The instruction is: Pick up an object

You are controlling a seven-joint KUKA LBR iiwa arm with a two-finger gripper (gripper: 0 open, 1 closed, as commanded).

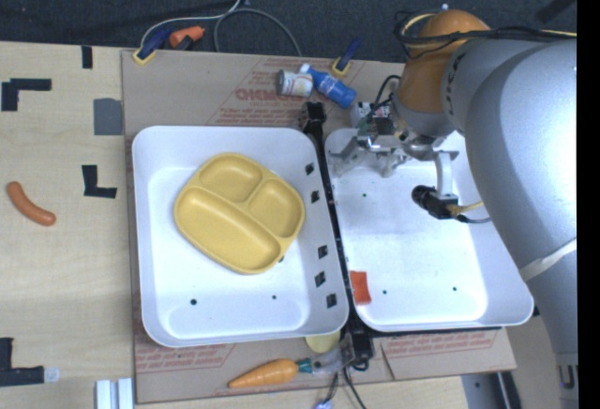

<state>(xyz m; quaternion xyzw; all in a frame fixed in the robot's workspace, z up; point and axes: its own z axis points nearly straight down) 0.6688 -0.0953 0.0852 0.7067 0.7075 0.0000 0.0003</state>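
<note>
A yellow divided plate (240,210) lies in the left white bin (155,304). A small orange-red block (358,286) rests near the front left corner of the right white bin (441,309). The gripper (367,148) hangs low over the back left part of the right bin, close to the divider between the bins. It is well behind the block and to the right of the plate. The grey arm with its orange band (436,60) covers the right side of that bin.
A toy sausage (31,204) lies on the bench at far left. A toy carrot (265,374) sits in front of the bins, with a pale yellow piece (322,341) beside it. A blue and white clamp (319,83) and an orange-yellow clamp (169,39) sit behind the bins.
</note>
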